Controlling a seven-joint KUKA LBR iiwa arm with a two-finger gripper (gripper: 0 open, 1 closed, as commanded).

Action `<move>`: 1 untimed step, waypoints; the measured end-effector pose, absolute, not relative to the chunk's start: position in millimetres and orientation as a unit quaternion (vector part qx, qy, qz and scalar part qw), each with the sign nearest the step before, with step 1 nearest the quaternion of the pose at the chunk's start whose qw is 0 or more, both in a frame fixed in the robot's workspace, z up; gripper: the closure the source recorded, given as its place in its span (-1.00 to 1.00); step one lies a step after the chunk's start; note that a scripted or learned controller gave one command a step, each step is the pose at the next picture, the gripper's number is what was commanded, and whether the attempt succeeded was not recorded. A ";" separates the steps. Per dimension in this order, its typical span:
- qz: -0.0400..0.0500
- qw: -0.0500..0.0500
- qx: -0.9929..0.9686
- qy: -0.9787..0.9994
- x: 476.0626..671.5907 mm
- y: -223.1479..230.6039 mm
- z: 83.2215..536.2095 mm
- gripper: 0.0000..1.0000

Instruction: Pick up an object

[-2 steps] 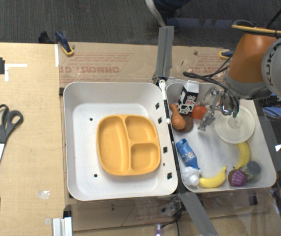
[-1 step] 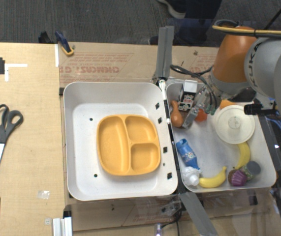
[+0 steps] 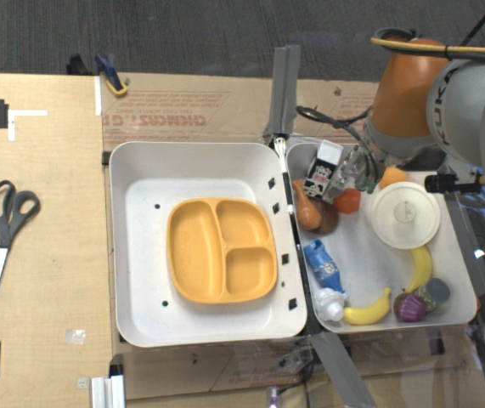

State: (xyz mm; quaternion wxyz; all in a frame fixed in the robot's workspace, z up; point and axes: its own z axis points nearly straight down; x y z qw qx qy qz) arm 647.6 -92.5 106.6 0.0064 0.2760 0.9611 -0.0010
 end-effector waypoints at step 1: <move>0.000 0.002 0.348 0.937 640.5 -56.7 244.3 1.00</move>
